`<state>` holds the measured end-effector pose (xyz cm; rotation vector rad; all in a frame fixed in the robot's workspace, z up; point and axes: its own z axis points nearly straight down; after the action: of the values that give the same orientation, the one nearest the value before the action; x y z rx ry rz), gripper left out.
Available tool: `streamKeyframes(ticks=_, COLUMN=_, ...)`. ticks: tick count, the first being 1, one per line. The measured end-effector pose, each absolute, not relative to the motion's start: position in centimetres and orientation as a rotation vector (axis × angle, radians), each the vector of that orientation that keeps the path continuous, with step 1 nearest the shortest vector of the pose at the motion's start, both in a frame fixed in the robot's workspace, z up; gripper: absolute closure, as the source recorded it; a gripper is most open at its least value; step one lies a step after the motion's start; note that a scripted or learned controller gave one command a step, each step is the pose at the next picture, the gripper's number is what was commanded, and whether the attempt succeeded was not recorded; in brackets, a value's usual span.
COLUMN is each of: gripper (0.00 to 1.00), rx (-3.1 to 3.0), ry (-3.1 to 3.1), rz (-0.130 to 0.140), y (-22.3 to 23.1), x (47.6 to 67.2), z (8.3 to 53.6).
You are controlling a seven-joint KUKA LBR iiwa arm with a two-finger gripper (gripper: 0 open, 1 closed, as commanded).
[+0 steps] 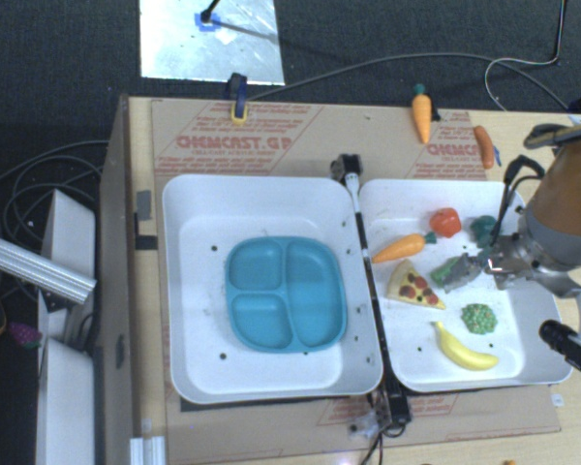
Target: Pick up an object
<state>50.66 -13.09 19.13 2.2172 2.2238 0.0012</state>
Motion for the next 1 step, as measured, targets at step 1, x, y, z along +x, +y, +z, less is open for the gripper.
streamKeyframes(ticks=1, gripper=0.0, rx=2.217, ry=2.217, rz=0.003, y=-16.34, x=48.79, z=9.81)
